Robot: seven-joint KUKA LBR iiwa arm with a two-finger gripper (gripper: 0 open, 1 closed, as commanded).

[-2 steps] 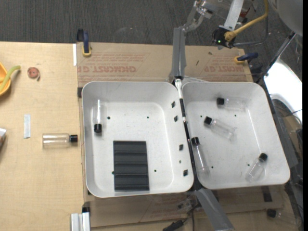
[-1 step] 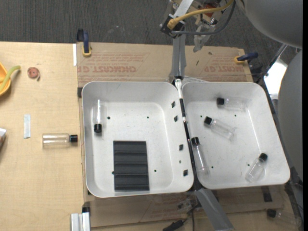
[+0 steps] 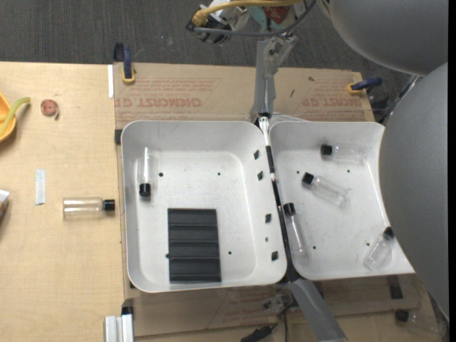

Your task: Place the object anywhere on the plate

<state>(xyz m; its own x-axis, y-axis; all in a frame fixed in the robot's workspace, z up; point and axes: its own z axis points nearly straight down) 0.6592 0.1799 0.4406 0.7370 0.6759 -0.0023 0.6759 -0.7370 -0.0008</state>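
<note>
A black ridged plate (image 3: 193, 246) lies flat in the left bin (image 3: 235, 144), near its front wall. A clear vial with a black cap (image 3: 145, 171) rests by that bin's left wall. The right bin (image 3: 356, 130) holds several more clear capped vials, among them one (image 3: 324, 188) near its middle and one (image 3: 293, 228) along its left wall. My gripper (image 3: 265, 109) hangs high over the back end of the divide between the bins, under a wrist with yellow cabling. I see nothing held in it.
The big grey arm (image 3: 417, 155) covers the right bin's right edge. On the wooden bench to the left lie another vial (image 3: 87, 206), a white strip (image 3: 40, 187), a small red disc (image 3: 48, 107) and an orange-yellow object (image 3: 7, 116). Clamps (image 3: 122, 63) hold the cardboard behind.
</note>
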